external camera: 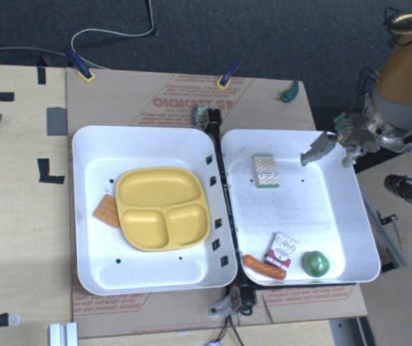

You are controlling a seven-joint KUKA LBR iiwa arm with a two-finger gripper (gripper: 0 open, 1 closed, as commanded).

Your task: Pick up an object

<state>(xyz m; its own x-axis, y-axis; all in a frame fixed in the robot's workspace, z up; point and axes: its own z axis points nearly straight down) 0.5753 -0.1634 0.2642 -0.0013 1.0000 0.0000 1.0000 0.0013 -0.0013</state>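
Arm: grey with an orange band, at the right edge of the frame, over the upper right corner of the right bin (pixel 350 193).
Gripper (pixel 332 150): its 2 fingers (pixel 315 152) are spread apart with nothing between them.
Right bin: a small patterned box (pixel 266 171) in the upper middle; a red-and-white packet (pixel 281 249), a sausage (pixel 263 267) and a green ball (pixel 316 263) along the lower edge.
Left bin (pixel 91 193): a yellow divided tray (pixel 163 207) with 3 compartments, a cracker (pixel 106 210) touching its left side.
Table (pixel 19 193): both bins rest on cardboard.
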